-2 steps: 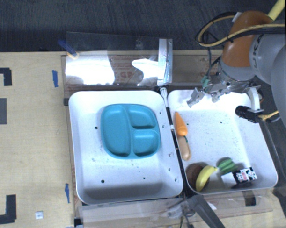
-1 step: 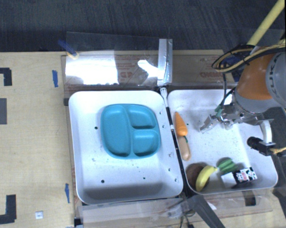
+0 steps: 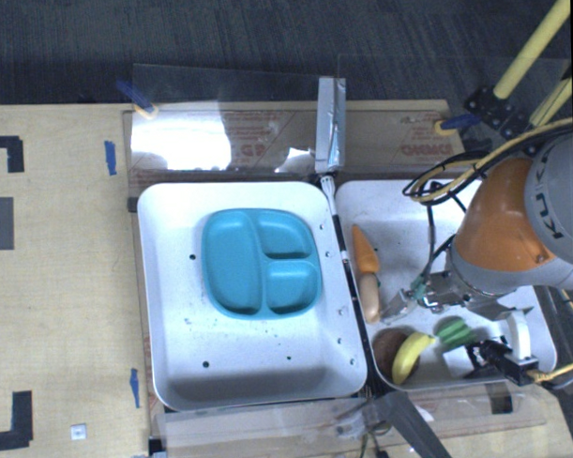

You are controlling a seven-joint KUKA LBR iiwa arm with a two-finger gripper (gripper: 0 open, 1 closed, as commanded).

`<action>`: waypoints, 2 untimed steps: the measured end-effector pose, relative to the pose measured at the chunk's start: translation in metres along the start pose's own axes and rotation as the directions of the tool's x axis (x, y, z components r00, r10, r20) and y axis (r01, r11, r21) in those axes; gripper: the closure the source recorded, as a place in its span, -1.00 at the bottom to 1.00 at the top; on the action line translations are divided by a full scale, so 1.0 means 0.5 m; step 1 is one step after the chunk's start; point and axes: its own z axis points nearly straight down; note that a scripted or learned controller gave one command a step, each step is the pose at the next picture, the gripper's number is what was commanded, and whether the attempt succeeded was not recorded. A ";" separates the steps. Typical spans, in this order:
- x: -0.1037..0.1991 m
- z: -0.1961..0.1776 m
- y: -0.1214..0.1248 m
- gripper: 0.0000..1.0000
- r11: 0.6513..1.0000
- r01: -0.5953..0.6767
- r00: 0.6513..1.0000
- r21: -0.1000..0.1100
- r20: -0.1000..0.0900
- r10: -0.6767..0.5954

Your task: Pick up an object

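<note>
In the right bin (image 3: 389, 206), an orange carrot-like piece (image 3: 363, 252) lies along the left wall, with a tan piece (image 3: 370, 297) at its near end. A yellow banana (image 3: 409, 356) and a brown round item (image 3: 388, 341) lie in the near left corner, and a green item (image 3: 451, 331) sits just to their right. My gripper (image 3: 422, 295) hangs low over the middle of this bin, right of the tan piece and above the banana and green item. The orange wrist band (image 3: 500, 227) hides the bin floor behind it.
The left bin (image 3: 178, 349) holds a blue divided plate (image 3: 260, 262). A clear panel (image 3: 227, 131) and a metal post (image 3: 329, 123) stand behind the bins. Cables (image 3: 454, 175) loop over the right bin's far side. Black hardware (image 3: 497, 357) sits at that bin's near right.
</note>
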 end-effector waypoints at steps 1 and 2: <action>-0.087 0.006 0.052 -1.00 0.999 -0.045 0.999 -0.010 0.003 0.046; -0.044 -0.039 0.218 -1.00 0.983 -0.185 0.983 -0.005 0.000 0.185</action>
